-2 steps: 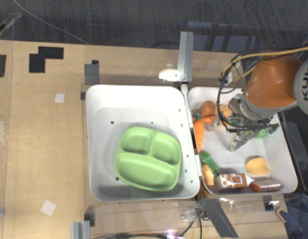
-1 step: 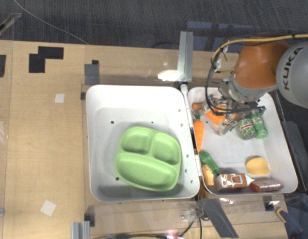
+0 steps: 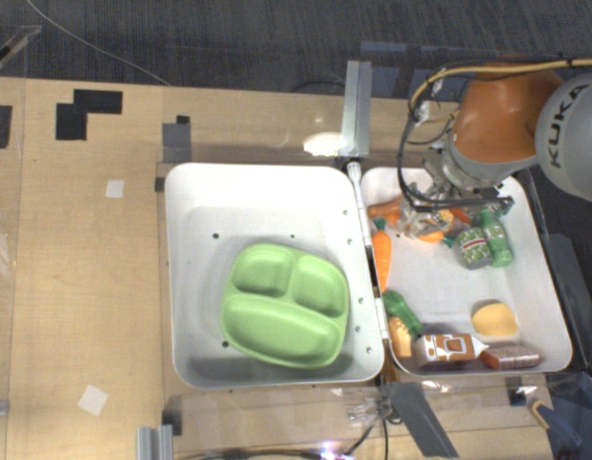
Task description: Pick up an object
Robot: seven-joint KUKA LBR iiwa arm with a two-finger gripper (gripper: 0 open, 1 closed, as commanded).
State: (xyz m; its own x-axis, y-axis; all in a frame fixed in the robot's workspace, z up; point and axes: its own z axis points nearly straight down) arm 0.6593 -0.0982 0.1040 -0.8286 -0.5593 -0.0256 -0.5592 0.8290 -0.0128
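The green tray (image 3: 286, 305) lies in the left bin (image 3: 200, 209). To the right of it, in the right bin (image 3: 555, 324), the gripper (image 3: 440, 214) hangs low over the far corner. I cannot tell how its fingers stand. An orange carrot (image 3: 381, 257) lies just beside the tray's bin wall. A green can (image 3: 474, 245) sits near the gripper.

The wooden bench (image 3: 76, 286) carries two white bins side by side, touching each other. On the left bin (image 3: 195, 199) lies a green tray (image 3: 284, 305). The right bin (image 3: 440, 276) holds several small things.
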